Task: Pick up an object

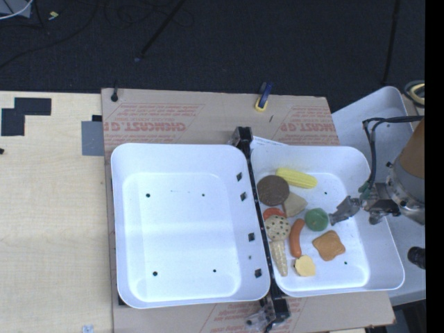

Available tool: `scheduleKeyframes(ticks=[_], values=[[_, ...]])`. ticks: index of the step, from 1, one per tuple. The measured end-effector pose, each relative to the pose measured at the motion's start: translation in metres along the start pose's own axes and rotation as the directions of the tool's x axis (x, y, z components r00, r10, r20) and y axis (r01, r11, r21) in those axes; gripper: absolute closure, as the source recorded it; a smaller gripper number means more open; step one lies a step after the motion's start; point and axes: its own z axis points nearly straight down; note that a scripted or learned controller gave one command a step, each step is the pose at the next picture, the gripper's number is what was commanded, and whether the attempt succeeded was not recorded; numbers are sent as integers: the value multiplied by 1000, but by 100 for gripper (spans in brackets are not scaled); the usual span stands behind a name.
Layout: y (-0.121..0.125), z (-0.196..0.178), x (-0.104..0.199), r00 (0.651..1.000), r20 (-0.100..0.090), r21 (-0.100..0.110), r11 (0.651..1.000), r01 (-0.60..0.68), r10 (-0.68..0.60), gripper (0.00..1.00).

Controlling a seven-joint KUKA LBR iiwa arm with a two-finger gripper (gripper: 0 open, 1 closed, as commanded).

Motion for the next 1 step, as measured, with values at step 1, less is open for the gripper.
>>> scheduleKeyframes(ticks=[1], values=[[14, 131, 73, 1000, -1, -2, 1000, 4, -4, 0]])
